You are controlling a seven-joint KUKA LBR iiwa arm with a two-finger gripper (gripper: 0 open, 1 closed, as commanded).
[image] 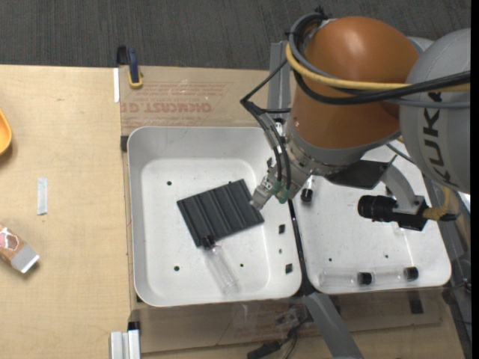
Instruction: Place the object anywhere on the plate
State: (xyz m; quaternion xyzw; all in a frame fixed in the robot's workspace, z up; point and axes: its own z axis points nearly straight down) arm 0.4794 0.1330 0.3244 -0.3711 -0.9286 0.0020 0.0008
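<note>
A black ribbed rectangular plate (219,212) lies tilted near the middle of the left bin (150,223). A small clear tube (222,268) with a dark cap lies just in front of the plate's near corner, its cap end touching the plate's edge. My gripper (272,190) hangs over the right side of the left bin, right by the plate's far right corner. I see nothing held in it. The orange and grey arm above it hides the bin wall behind.
The right bin (419,253) holds two small dark pieces (364,278) near its front wall. On the wooden bench at the left lie a white strip (42,197), a small wrapped block (16,250) and an orange thing (4,133).
</note>
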